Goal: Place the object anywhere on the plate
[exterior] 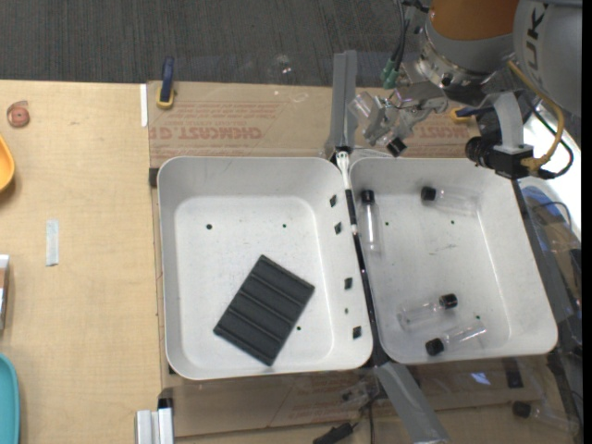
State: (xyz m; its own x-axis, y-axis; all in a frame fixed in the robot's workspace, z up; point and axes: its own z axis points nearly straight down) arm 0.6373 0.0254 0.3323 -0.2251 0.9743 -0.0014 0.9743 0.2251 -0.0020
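So far left on the wooden bench (pixel 83 248) there's some clutter: an orange thing (pixel 4 169) cut off by the edge, a teal thing (pixel 6 400) down in the corner, and a little pinkish disc (pixel 17 114) up top. A blue clamp (pixel 167 80) sits on the edge of the cardboard sheet (pixel 231 123) that lies behind the bins. The left bin (pixel 185 248) has just one thing in it, the plate (pixel 265 309). It's dark, ribbed and rectangular, lying flat and turned at an angle, toward the near side of the bin floor. The right bin (pixel 499 276) is where the clear, black-capped vials are. The long vial (pixel 368 218) lies along the left wall, cap pointing away from the camera. The far vial (pixel 435 195) is near the back wall. The near pair (pixel 435 326) lie close together by the front wall, caps well apart from the plate, obviously. So none of those are on the plate, all four are in the other bin. The gripper (pixel 393 126) hangs above the far rim of the right bin, with the orange band of the arm (pixel 467 12) above it. There's something clear with a small black cap (pixel 396 145) right under it, which looks like one more vial. Honestly I can't tell whether the gripper is clamped on it or open, it's too cluttered there.
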